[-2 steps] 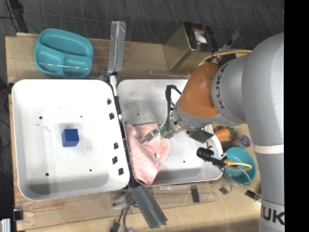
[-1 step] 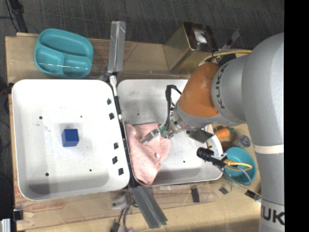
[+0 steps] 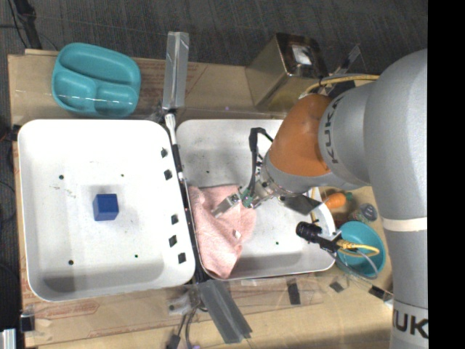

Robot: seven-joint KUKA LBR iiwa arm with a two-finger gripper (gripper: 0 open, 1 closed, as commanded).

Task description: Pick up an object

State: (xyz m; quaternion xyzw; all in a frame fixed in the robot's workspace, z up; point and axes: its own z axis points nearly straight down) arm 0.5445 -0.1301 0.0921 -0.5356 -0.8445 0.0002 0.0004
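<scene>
While the end effector (image 3: 245,198) sits low at the pink cloth's (image 3: 221,231) upper edge, centre frame, its opening cannot be told; nothing looks lifted yet.

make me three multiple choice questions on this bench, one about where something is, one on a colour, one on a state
1. Where does the blue cube lie?
A. in the left bin
B. in the right bin
C. on the teal tray

2. What colour is the cloth in the right bin?
A. green
B. pink
C. black

3. How does the cloth lie?
A. folded in a neat square
B. rolled into a tube
C. crumpled, its left side against the bin wall

Answers:
1. A, the cube sits alone on the floor of the left bin, apart from its walls.
2. B, the cloth is pale pink against the white bin.
3. C, it is rumpled with uneven folds, and the gripper hangs at its upper edge.
</scene>
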